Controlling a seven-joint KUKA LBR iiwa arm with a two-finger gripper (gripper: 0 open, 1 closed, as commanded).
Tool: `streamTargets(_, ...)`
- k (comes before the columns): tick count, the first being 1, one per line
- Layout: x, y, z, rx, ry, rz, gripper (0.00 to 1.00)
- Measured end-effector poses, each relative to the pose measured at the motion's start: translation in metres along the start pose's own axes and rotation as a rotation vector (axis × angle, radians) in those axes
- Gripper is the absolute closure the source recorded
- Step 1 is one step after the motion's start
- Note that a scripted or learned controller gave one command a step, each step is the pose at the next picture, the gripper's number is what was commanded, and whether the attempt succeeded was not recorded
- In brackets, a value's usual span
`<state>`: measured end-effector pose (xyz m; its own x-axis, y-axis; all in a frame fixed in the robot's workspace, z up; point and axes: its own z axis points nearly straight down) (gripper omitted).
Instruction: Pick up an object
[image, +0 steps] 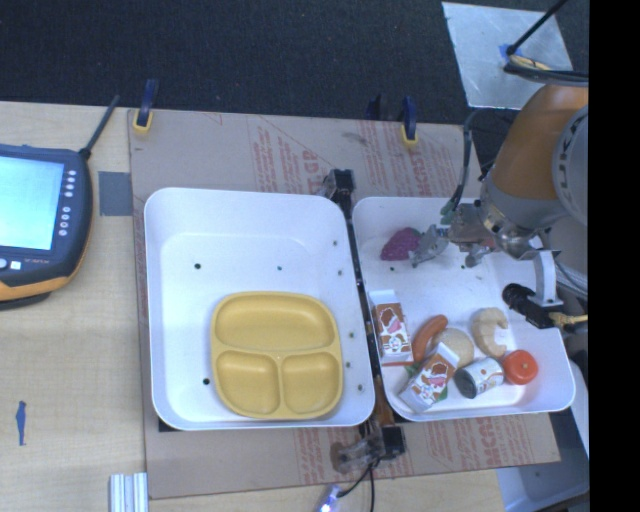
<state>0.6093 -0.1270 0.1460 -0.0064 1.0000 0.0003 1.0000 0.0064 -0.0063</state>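
Note:
The right bin (560, 400) holds a purple lump (401, 243) at its far left, a small carton (391, 331), a sausage (429, 335), a pale potato-shaped piece (456, 346), a croissant (491, 329), a second carton (430, 383), a can (480, 378) and an orange round piece (520, 367). My gripper (450, 244) hangs over the far part of this bin, just right of the purple lump. Nothing shows between its fingers.
The left bin (180, 240) carries a yellow divided tray (277, 353). A tablet-like pendant (40, 220) lies at the far left of the bench. Clamps (408, 118) hold the brown board at the back. The arm's orange band (540, 130) fills the right rear.

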Motion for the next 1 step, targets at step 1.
streamTargets(1,0.0232,-0.0796,0.0419,-0.013,-0.009,0.005,0.00)
